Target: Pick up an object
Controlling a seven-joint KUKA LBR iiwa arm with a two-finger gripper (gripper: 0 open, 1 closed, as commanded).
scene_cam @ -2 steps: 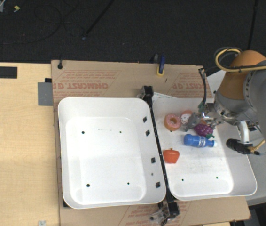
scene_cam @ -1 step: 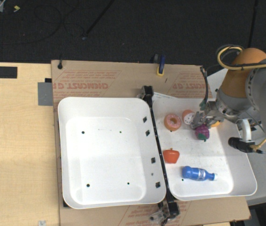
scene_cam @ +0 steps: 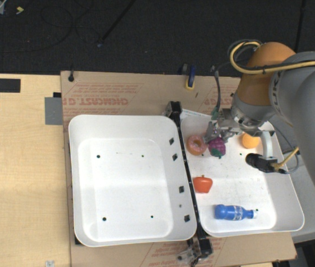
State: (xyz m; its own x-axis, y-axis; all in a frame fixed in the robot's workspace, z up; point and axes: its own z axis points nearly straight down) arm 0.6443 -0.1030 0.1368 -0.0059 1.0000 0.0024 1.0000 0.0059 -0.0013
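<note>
brown cardboard (scene_cam: 125,96) under the bins bears mirrored, unreadable red print.

- Two bins sat side by side on the bench (scene_cam: 24,166): the left bin (scene_cam: 125,125) and the right bin (scene_cam: 284,204).
- In the right bin, a ring (scene_cam: 196,144) lay near the far left corner, a plum (scene_cam: 217,147) just right of it.
- The hand (scene_cam: 220,131) hung above the plum.
- A bottle (scene_cam: 232,212) lay near the front, a pepper (scene_cam: 202,184) between ring and bottle.

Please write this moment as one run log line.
gripper: over purple object | right bin: donut, orange ball, red object, blue bottle | grasp: unconfirmed
</note>
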